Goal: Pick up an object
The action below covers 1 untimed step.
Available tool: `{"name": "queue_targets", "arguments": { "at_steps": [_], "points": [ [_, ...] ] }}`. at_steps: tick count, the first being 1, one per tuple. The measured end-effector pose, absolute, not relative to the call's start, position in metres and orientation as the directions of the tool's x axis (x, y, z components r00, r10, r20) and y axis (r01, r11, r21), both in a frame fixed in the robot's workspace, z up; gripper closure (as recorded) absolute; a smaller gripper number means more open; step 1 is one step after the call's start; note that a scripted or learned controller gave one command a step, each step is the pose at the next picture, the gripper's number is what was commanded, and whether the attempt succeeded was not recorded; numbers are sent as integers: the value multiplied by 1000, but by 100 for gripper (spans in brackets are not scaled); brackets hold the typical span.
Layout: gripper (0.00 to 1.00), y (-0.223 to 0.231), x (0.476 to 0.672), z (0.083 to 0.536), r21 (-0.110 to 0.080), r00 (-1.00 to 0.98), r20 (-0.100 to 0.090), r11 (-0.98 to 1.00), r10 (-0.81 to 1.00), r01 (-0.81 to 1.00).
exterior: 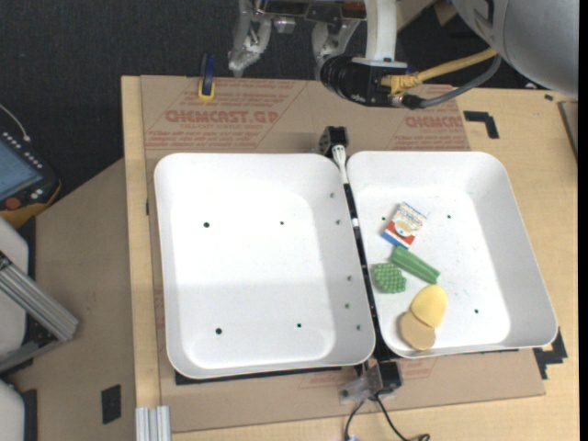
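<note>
Several small objects lie in the right bin (514, 246): a white, orange and blue box (405, 225), a green stick-like piece (415, 265), a green knobbly lump (389, 279), a yellow piece (429, 304) and a tan disc (417, 333). These sit clustered in the bin's left half, toward the front. My gripper (283, 51) hangs at the top of the camera view, beyond the far edge of the bins and well away from the objects. Its fingers (243, 51) stand apart, open, with nothing between them.
The left bin (248, 265) sits beside the right one, joined along a black centre strip (354, 246). Both rest on a cardboard sheet (230, 108). A small blue and yellow clip (208, 83) stands at the cardboard's far left. A yellow cable (450, 67) trails from the wrist.
</note>
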State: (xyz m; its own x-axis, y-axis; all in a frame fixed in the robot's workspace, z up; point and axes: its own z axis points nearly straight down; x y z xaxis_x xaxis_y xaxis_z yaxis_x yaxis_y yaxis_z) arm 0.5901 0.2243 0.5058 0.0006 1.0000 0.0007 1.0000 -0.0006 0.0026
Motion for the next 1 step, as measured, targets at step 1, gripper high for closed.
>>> {"name": "queue_targets", "arguments": {
  "at_steps": [1],
  "points": [
    [0,224,590,506,3,1,1,-1,1000,1000]
  ]
}}
